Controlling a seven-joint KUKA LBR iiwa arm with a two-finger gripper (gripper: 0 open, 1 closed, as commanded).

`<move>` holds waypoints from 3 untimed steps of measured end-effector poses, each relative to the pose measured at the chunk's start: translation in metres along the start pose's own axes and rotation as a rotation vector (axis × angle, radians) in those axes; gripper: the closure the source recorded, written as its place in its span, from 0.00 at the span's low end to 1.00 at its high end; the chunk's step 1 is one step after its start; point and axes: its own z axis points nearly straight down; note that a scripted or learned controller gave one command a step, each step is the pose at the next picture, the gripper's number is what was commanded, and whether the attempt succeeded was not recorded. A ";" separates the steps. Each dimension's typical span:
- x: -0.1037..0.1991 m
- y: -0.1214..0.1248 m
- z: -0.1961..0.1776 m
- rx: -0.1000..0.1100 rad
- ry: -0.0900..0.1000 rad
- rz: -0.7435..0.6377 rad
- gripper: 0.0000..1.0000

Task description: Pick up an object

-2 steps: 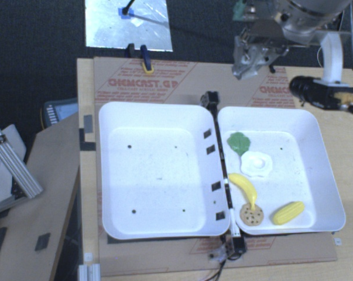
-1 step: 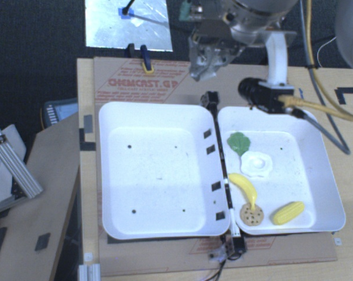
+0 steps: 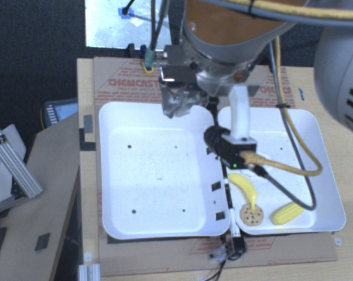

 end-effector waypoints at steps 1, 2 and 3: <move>-0.054 0.014 -0.031 -0.008 0.000 0.015 1.00; -0.051 0.013 -0.041 -0.008 0.001 0.006 1.00; -0.012 0.059 -0.027 -0.004 -0.001 0.006 1.00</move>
